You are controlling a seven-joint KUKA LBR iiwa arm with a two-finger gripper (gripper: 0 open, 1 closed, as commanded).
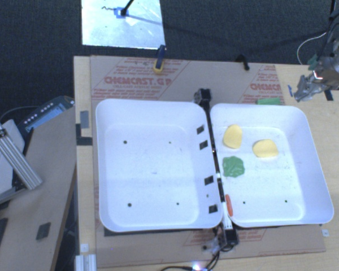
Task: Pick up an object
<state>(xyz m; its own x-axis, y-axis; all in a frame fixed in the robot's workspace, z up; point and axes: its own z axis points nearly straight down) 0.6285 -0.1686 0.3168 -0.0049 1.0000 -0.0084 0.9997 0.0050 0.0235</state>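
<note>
Gripper (312, 84): I see it beyond the right bin's (313, 151) far right corner; finger state I cannot tell.
Objects: two yellow pieces (233, 136) (265, 148) and a green piece (233, 166), possibly soft, inside right bin.

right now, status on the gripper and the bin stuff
Gripper up at far right, off the bins, nothing seen in it. Two yellow pieces and green piece in right bin. Nothing over them.

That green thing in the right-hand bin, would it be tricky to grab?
Probably. The green object looks flat with ragged edges, so fingers may find little to grip. It seems thin, likely light and floppy, and unlikely to roll.
</note>
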